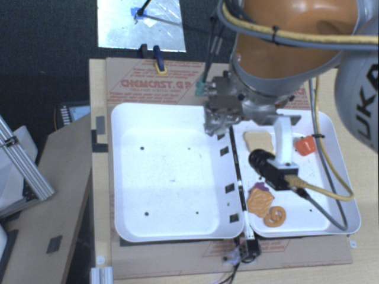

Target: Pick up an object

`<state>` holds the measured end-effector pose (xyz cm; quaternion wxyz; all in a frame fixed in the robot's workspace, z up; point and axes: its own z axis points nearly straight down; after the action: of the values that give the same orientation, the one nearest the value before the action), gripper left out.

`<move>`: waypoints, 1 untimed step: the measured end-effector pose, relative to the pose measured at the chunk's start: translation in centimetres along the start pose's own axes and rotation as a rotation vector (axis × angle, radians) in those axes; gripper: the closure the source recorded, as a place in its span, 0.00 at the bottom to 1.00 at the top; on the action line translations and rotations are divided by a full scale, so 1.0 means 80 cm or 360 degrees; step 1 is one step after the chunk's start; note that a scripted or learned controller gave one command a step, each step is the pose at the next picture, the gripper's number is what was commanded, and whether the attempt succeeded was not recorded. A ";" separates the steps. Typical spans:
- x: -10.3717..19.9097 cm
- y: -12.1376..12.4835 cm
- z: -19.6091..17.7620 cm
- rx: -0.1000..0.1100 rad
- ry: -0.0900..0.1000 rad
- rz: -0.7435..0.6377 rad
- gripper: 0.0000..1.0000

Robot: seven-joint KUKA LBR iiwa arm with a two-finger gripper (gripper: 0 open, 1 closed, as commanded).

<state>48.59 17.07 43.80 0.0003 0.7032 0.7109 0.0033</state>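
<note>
The arm's orange band and grey wrist fill the upper right, and my gripper hangs over the divider between the two bins, near their far edge. The right bin holds a tan flat slice, an orange-red piece, an orange lumpy piece with a purple bit at its top, and a tan ring-shaped piece. All of these lie to the right of and nearer than the gripper. I see nothing held in it.
The left bin is white with a few small dark specks. A white bracket and a black cable fitting with a yellow cable hang from the arm over the right bin. Cardboard lies under both bins.
</note>
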 end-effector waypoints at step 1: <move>0.079 0.021 -0.116 -0.0010 0.0005 0.0001 1.00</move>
<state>50.17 23.39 53.13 0.0015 0.7034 0.7107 0.0066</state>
